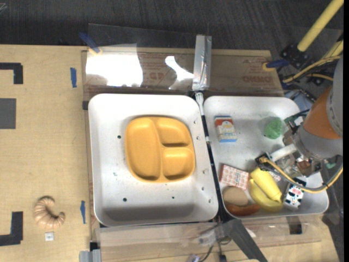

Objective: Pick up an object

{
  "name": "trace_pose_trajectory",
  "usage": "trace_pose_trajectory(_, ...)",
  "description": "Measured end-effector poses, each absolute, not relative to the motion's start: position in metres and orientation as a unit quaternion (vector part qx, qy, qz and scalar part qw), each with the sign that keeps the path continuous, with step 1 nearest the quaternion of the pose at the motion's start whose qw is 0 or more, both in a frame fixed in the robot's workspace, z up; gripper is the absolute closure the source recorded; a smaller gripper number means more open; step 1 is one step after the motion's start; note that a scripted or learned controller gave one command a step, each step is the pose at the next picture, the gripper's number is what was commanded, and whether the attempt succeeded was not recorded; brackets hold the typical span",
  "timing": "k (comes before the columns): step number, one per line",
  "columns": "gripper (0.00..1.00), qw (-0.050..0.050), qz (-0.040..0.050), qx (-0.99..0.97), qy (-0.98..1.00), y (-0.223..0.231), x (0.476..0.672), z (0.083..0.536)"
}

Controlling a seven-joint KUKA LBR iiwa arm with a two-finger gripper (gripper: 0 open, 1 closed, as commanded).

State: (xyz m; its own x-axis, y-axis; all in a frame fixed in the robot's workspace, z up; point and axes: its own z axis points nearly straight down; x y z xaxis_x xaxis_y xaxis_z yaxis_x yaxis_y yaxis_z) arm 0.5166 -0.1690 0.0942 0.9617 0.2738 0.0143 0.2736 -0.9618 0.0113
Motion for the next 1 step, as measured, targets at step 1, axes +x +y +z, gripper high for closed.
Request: trace_pose_trajectory(1,1.00,-0.010,0.0150,0.950,0.313,-0.1881,0.5051,0.0957)
